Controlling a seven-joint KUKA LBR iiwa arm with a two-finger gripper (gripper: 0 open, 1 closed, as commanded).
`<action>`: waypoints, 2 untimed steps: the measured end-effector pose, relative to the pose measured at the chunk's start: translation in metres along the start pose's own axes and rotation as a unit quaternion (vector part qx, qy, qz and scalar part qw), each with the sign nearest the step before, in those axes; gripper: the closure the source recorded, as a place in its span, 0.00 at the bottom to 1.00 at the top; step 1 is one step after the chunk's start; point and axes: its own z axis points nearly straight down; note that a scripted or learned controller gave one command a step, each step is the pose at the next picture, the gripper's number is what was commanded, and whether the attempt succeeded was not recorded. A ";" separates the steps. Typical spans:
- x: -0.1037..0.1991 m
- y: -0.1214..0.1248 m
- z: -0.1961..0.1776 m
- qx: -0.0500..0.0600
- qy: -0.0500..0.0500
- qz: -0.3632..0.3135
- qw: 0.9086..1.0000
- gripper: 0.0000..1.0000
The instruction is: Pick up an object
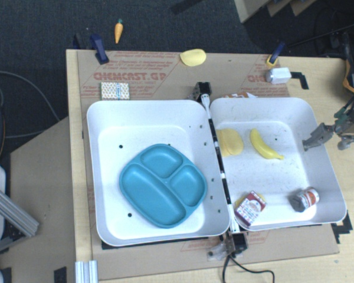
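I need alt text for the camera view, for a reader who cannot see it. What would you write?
Two white bins sit side by side: the left bin holds a blue divided plate, the right bin a banana, a pale yellow piece, a small packet and a can. The robot's claw is at the right bin's far edge.

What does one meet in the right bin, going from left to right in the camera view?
Yellow lump → packet → banana → can, with the gripper at the bin's right rim.
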 end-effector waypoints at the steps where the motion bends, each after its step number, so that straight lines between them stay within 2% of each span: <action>1: 0.044 0.072 0.092 0.001 0.001 -0.001 1.000 0.00; 2: 0.059 0.074 0.181 0.001 0.000 0.000 1.000 0.00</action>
